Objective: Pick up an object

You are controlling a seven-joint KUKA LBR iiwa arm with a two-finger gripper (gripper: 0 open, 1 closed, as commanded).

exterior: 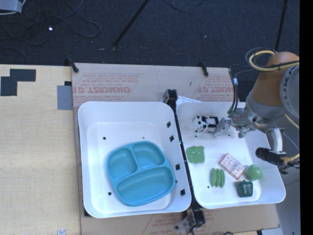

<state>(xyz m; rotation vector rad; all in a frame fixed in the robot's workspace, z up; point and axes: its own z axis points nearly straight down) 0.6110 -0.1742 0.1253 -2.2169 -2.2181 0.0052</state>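
Blue plastic catches the eye first: a divided plate (141, 173) with three compartments lies flat on the floor of the left bin (93, 131), toward its near right part. A black divider strip runs between that bin and the right bin (274, 192).

Just past the divider in the right bin, a pale green leafy piece (195, 154) lies on the floor. Behind it, near the bin's far wall, stands a small black-and-white toy cow (205, 123). Nearer the camera, a ribbed green pod (217, 177) lies lengthwise, and just beside it on the right a small red-and-white packet (231, 165) sits at a tilt. Further right, a dark green pepper-like object (245, 188) rests by the near wall, with a round light green piece (254, 172) just behind it.

The gripper (226, 127) hangs low over the far part of the right bin, just to the right of the cow. Whether it is parted or closed I cannot tell, and nothing is seen held in it. The grey arm with its orange band (274, 82) extends away to the right.
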